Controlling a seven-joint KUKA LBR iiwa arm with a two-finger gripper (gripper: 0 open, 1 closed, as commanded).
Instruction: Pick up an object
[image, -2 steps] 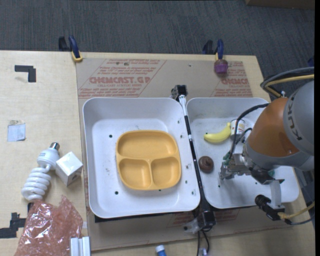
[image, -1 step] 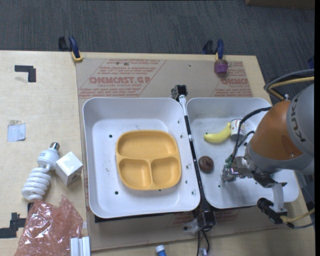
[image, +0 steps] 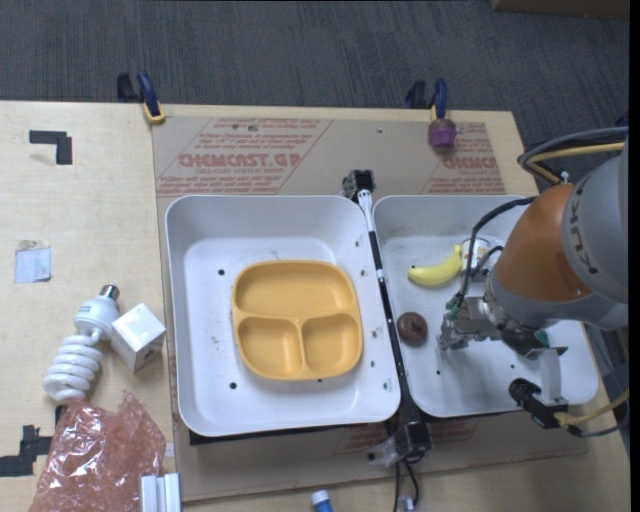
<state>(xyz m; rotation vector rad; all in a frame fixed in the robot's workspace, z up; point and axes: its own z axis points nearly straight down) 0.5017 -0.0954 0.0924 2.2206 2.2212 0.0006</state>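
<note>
The gripper (image: 455, 325) hangs low in the right bin (image: 480, 398), just beside the brown lump (image: 411, 326); whether it is wide or narrow I cannot tell. The banana (image: 437, 269) lies farther back, also within reach. The left bin (image: 200, 300) holds a yellow tray (image: 296, 318), likely too broad to grasp.

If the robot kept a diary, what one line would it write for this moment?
arm: over right bin | gripper: low, beside brown lump | banana: lying loose | left bin: yellow tray | pick: not yet done
</note>
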